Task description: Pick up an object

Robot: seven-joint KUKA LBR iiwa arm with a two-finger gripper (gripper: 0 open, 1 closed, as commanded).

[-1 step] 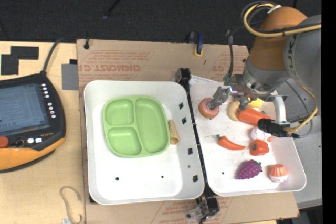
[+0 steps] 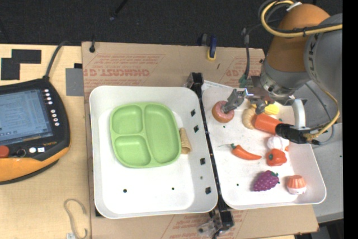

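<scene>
A grape bunch (image 2: 265, 181) is seen at the right bin's (image 2: 313, 196) near edge. The pincer (image 2: 241, 97) is held spread above a donut (image 2: 223, 112), nothing gripped.

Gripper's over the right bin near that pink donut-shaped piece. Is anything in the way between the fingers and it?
Nothing visible stands between them. The gripper hangs just right of the pink donut-shaped piece, one finger reaching down to its rim. The nearest neighbours, a tan piece and the carrot, lie off to the right in the right bin.
</scene>
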